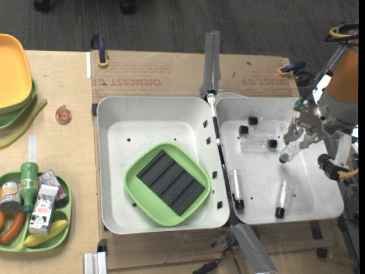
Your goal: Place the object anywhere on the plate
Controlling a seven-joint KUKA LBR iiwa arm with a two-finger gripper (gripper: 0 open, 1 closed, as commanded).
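A grey arm with an orange band reaches in from the right, over the right of two shallow white bins on a table (63, 147). Its tool (285, 153) hangs low above the right bin (319, 210), and a clear tube (288, 150) seems to sit at its tip. Whether the tool is spread, pressed together or truly pinching that tube cannot be told from this angle.

The right bin holds several small clear tubes with black caps. Two lie below the tool: one (280, 198) just under it, and another (236, 190) to its lower left, beside the wall between the bins. Up and to the left of the tool, more clear pieces with black caps (251, 125) lie scattered close together.

The left bin (108, 153), well to the left of the tool, holds the green plate (137, 176). A dark ribbed insert (170, 181) covers its middle.

The tubes look light, stiff and smooth, likely slippery and apt to roll. A hold across the middle of the barrel, at right angles to its length, looks safest. Clear plastic is also hard to see against the white bin.

Far to the left on the table sit a yellow dish (12, 70) stacked on green ones, and a green tray (57, 233) of toy food.
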